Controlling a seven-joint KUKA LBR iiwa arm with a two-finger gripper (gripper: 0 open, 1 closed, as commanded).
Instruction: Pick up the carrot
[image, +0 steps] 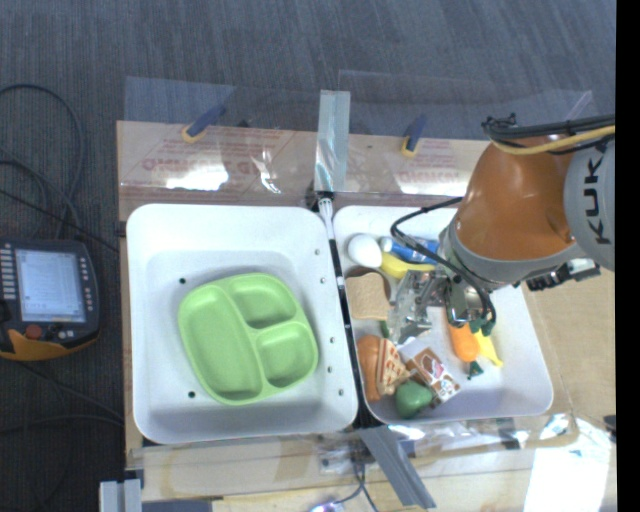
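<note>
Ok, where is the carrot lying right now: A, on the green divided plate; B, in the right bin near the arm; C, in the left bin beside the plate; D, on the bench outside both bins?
B: the carrot lies in the right bin, just below the arm's wrist, while the green divided plate sits in the left bin.

This is a robotics lab or test cell, not a home. The desk (140, 140) is a bare board with taped-down clear plastic sheeting, and it stands on grey carpet. Left of the desk a robot teach pendant (45, 295) with a lit screen lies on the carpet, its black cables looping behind it. On the desk sit two shallow white bins (150, 240), and the industrial arm (520, 210) reaches over the right one.
</note>
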